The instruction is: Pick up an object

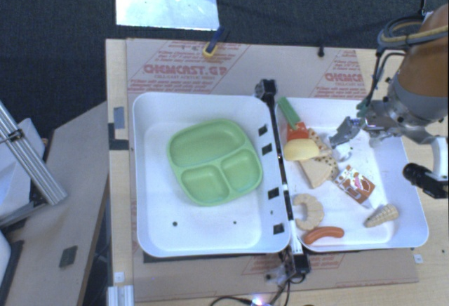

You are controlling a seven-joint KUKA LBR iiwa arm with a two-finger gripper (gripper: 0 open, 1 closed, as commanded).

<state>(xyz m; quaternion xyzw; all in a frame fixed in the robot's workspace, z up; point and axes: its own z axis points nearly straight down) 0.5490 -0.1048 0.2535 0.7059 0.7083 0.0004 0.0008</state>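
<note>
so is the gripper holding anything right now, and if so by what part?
Nothing visibly held. The gripper hangs over the right bin near the yellow lemon-like piece and cheese wedge; nothing shows between its fingers.

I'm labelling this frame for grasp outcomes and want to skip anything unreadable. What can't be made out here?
- Gripper: in the camera view it is small and blurred over the right bin; whether it touches anything is unclear.
- Small packet: its print is too small to read.
- Arm: cut off by the right edge.
</note>
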